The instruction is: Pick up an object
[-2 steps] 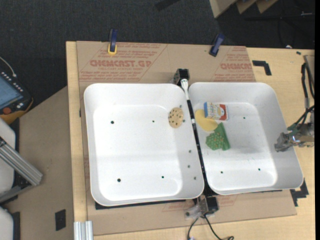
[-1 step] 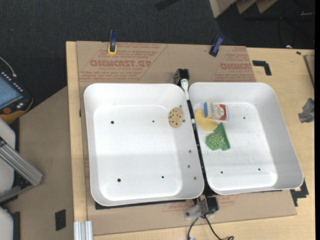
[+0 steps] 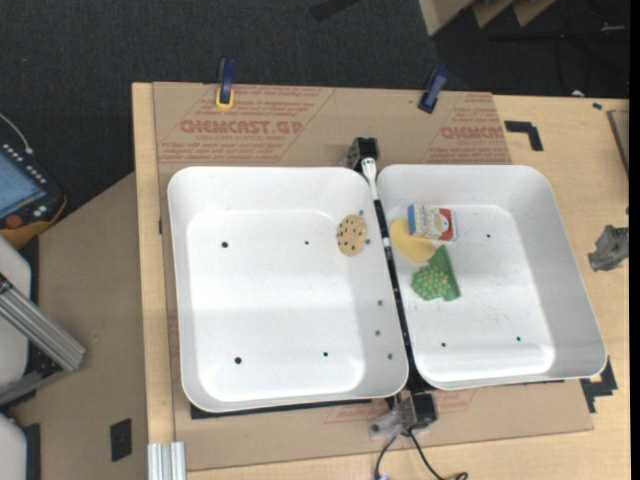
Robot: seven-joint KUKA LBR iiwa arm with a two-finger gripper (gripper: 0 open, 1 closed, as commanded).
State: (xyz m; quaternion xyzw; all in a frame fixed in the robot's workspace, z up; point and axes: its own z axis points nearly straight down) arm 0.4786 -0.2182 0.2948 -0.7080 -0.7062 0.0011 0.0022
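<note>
Across the bench, seen from the overhead camera, two shallow white bins sit side by side on a brown cardboard sheet (image 3: 300, 118) printed with red lettering. The left bin (image 3: 200, 268) holds a single round, tan, speckled cookie-like piece (image 3: 351, 234), lying near the bin's far right corner, close to the wall it shares with its neighbour. The right bin (image 3: 540, 268) holds three things, all grouped in its left half. A small white carton (image 3: 432, 222) with red and blue print lies flat toward the far side. A yellow piece (image 3: 409, 242) touches the carton's near left corner. A green dotted piece (image 3: 436, 282) lies just nearer than the yellow one and touches it. Two blue clamps (image 3: 226, 80) grip the far edge of the cardboard, and black clips (image 3: 363, 152) sit at both ends of the seam between the bins.

At the right edge, beyond the right bin's outer rim and well apart from all the objects, a grey bit of the gripper (image 3: 607, 249) shows over the bench. Whether it is spread or pressed together cannot be told, and nothing is seen in it.
</note>
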